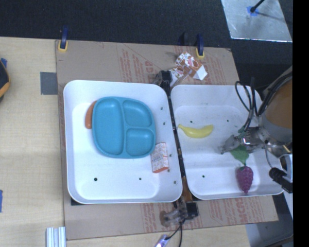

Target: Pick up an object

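- In the right bin [211, 187], seen from above, the gripper [237, 144] hangs low near the right wall; I cannot tell its finger state.
- A green leaf [239, 155] and purple grape bunch [244, 178] lie just below it, probably the target, since the arm sits closest.
- The banana [196, 131] lies apart, mid-bin.
- The left bin [77, 153] holds a blue divided plate [124, 127], a packet [160, 157] and an orange item [88, 117] tucked under the plate's edge.

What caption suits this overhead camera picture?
Robot claw reaches into the right bin near a banana and grapes; blue plate sits left.
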Controlling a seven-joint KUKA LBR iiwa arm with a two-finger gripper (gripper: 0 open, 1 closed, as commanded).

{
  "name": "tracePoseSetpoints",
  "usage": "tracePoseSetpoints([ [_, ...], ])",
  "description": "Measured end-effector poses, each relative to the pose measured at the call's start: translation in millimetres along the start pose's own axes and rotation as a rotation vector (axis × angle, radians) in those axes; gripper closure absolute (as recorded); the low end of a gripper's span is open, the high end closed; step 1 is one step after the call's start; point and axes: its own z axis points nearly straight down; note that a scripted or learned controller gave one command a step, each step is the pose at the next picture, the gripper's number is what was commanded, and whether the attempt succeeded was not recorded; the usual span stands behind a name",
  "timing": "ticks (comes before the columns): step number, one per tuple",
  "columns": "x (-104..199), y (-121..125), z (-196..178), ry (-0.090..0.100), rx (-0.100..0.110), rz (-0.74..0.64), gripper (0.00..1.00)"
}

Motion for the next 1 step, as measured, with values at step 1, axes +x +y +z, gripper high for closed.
tracePoseSetpoints([
  [1, -0.9, -0.1, -10.1, -0.001, 0.002, -0.004, 1.00],
])
